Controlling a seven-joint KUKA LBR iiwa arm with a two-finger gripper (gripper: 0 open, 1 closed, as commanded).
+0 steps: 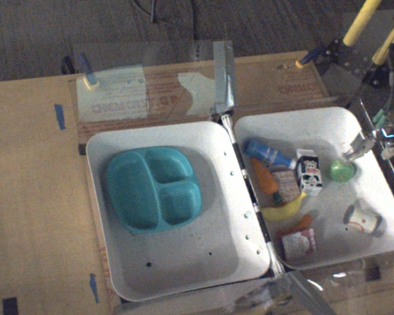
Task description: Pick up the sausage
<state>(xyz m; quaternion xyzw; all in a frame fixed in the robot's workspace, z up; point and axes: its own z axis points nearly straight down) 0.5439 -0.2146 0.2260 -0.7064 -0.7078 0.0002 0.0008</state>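
The reddish-brown sausage (296, 224) lies in the right white bin (385, 237), long axis near-horizontal, right end slightly raised; gripper (361, 144) state cannot be determined.

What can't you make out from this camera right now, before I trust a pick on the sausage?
- gripper: at the right bin's far right rim, small and blurred; finger state unreadable.
- sausage: reddish piece under the banana, partly overlapped by the pink packet; its full length is unclear.
- milk carton: print too small to read.
- Arm: cut off by the right edge.
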